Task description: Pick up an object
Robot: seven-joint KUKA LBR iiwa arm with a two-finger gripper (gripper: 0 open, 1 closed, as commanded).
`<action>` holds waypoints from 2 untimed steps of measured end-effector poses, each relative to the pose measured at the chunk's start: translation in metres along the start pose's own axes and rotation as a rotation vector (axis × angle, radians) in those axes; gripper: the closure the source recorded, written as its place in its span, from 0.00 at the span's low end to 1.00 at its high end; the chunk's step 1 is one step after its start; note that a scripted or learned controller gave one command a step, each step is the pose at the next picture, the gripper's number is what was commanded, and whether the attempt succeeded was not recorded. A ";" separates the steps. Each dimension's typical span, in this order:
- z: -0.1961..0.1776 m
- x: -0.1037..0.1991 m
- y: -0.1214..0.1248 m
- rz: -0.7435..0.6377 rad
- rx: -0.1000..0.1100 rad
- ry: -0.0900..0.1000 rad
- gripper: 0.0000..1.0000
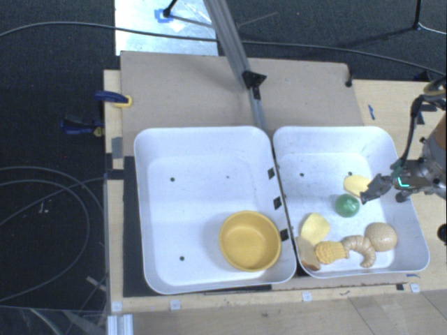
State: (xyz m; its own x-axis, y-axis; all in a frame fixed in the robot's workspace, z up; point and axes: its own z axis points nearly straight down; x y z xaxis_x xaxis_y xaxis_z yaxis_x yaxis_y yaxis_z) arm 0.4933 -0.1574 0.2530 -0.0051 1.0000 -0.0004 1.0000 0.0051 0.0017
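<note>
The right bin (328, 145) holds a pale yellow lemon-like piece (355, 183), a green ball (346, 205), a yellow wedge (314, 227), a corn cob (330, 252), a tan croissant shape (362, 248) and a beige round piece (381, 235). My gripper (371, 189) reaches in from the right and hangs just right of the yellow piece and above the green ball. Nothing shows between its dark fingers.
A yellow bowl (249, 240) sits in the left bin (195, 152) near its front right corner. A grey pole (234, 44) slants over the cardboard behind the bins. Cables lie on the dark floor at left.
</note>
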 end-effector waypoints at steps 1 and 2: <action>0.000 0.000 0.000 0.000 -0.001 0.000 0.00; 0.061 0.005 -0.001 0.004 0.004 0.001 0.00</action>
State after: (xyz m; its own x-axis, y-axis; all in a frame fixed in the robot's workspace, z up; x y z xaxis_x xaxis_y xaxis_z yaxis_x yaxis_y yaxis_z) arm 0.4928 -0.1523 0.1918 -0.0013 1.0000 0.0010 1.0000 0.0013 -0.0027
